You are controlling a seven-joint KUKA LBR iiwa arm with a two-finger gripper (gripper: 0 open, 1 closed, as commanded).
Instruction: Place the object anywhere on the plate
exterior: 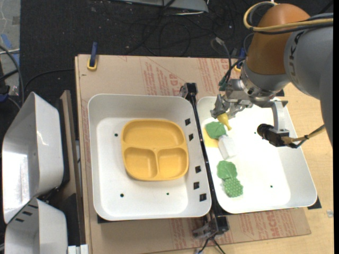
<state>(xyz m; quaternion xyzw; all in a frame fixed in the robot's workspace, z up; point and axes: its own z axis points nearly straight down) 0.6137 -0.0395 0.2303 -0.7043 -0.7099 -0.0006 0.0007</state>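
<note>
I see the arm (pixel 296 46) reaching in from the right, its orange band high over the right bin (pixel 286 179). The gripper (pixel 226 110) hangs over that bin's upper-left corner, pointing down and to the left. Right at its tip is a small yellow piece (pixel 225 121); I cannot tell whether it is pinched, and the gripper's state does not read from this angle.

The objects sit in a loose column down the left side of the right bin. Just below the yellow piece is a flat green leaf (pixel 214 129) with a ragged edge, lying close to the wall between the bins. Touching its lower right side is a small white block (pixel 226 147), oblong and tilted. Further down lies a second green leaf (pixel 226 169), and against its lower edge a bumpy green lump (pixel 233 187) with a knobbly, studded surface. A faint yellowish patch shows on the bin floor just left of the block.

The plate (pixel 155 149) is in the left bin (pixel 106 120), roughly centred. It is orange-yellow, rounded-rectangular, and split into three compartments: one wide one along the top and two smaller ones below. All the objects are in the right bin, well apart from the plate.

A black fitting (pixel 271 134) sits over the right bin near the arm.
</note>
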